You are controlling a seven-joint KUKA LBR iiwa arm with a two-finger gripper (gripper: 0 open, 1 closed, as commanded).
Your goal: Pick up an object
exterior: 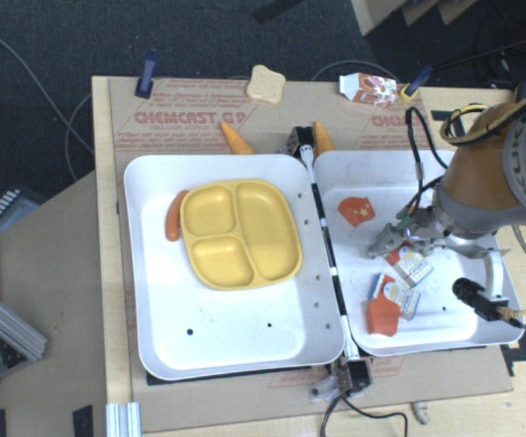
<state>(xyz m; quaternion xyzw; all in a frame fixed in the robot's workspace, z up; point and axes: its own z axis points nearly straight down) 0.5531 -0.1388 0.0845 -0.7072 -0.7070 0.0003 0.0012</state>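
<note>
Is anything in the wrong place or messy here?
Yes. Some toy food lies outside the bins on the bench: a bread slice, a carrot and a crumpled packet along the far edge. A hot dog is wedged beside the yellow tray rather than in it. The right bin's items lie jumbled near the claw.
</note>
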